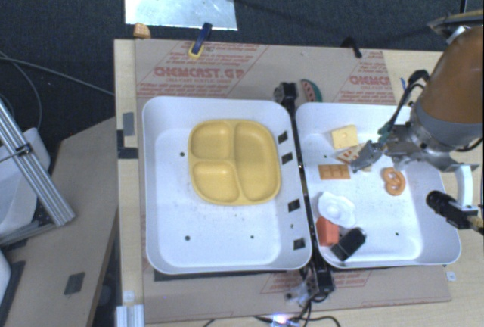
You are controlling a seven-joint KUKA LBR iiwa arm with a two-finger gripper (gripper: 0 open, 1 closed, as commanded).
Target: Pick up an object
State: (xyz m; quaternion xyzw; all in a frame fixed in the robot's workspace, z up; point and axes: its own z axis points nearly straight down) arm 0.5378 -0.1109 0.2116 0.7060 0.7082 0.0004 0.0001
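A: Layout, big to small. Surface (249, 60) is a cardboard-topped board carrying both bins side by side, so the arm can reach either one from the right.

B: Left bin?

A: Left bin (162, 242) has just the yellow divided plate (231, 161), sitting flat near the middle. Looks more like a drop target than a pick candidate: big, shallow, no edge to pinch.

B: So picks come out of the right one.

A: Yes. Right bin (408, 242) holds the loose items, all lying flat and mostly apart. That spacing helps, there's room to come down beside each. The arm (454, 91) hangs over its upper right part, gripper (366, 157) angled down toward the upper middle.

B: Fingers?

A: Cannot tell whether they're spread or closed, they're a grey blur at this angle. Nothing visibly between them, so I wouldn't call anything held.

B: Nearest object?

A: Gripper tip is just beside the yellow cheese block (345, 137) and above the orange cracker (334, 171). My guess is one of those is the target. Pretzel (393, 181) lies near, under the wrist. White crumpled piece (336, 206), red block (327, 231) and black object (349, 243) cluster at the bin's lower left, touching or nearly so. Harder picks, tight against the wall.

B: Risk?

A: Cracker's thin and flat, likely to slip.
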